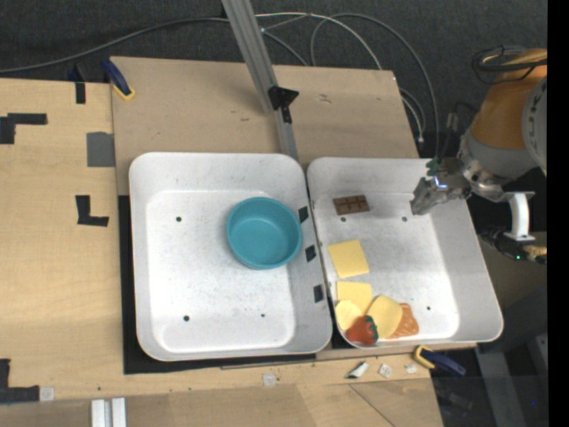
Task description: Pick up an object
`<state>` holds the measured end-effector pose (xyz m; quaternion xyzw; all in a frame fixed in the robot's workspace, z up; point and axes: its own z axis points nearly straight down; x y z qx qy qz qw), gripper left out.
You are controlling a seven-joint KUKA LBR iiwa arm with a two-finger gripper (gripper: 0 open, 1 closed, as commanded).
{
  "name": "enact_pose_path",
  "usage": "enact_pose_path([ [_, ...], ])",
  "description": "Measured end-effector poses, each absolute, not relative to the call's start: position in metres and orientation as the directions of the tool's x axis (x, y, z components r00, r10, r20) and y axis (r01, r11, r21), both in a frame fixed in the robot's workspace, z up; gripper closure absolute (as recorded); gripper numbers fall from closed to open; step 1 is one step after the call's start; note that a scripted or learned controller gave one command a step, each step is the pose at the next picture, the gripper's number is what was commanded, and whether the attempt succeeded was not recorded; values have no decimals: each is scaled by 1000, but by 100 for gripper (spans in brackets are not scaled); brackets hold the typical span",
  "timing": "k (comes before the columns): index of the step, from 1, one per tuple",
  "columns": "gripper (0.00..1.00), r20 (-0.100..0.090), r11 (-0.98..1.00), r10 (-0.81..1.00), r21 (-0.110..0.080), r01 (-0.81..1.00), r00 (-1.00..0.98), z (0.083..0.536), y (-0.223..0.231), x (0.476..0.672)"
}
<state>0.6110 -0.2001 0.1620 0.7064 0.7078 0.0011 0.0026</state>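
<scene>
- Surface (pixel 53 265): pale wood, black tape marks at its left, two white bins side by side.
- Left bin (pixel 160 238): holds a blue bowl (pixel 263 231), upright, toward the bin's right side.
- Right bin (pixel 462 274): holds several small pieces, listed below.
- Brown bar (pixel 350 205): flat near the bin's far left corner, apart from the other pieces.
- Yellow square (pixel 348 259): flat, left of centre, nearer than the brown bar.
- Yellow block (pixel 353 297): just nearer than the square, at the left wall.
- Near-corner cluster: a red piece (pixel 361 329), a yellow wedge (pixel 385 314) and an orange piece (pixel 405 322), touching one another.
- Hand (pixel 425 196): over the right bin's far right part, well apart from every piece; nothing seen between its fingers; spread or pressed together cannot be told.
- Arm (pixel 507 123): grey with orange band, entering from the right.
- Grey pole (pixel 253 43): slants across the far side of the surface.
</scene>
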Motion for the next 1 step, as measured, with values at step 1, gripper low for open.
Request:
enact_pose_path([
  [1,100,-2,2,1000,4,1000,-2,211,-200,603],
])
